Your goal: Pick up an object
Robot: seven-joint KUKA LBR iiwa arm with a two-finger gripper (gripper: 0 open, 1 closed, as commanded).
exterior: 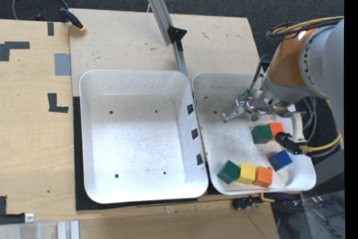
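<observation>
My gripper (235,113) hangs over the upper middle of the right bin (215,92), reaching in from the right, with nothing visible between its metal fingers. Just right of and below it lie a dark green block (260,135) and an orange block (276,129) touching each other. A blue block (279,160) sits near the bin's right wall. Along the front edge stand a green block (228,172), a yellow block (246,173) and another orange block (263,176) in a row.
The left bin (89,120) sits beside the right one, with a shared middle wall carrying small black clips. A slanted metal rail (156,0) runs from the top down to the bins' junction. Cables (313,145) hang at the right.
</observation>
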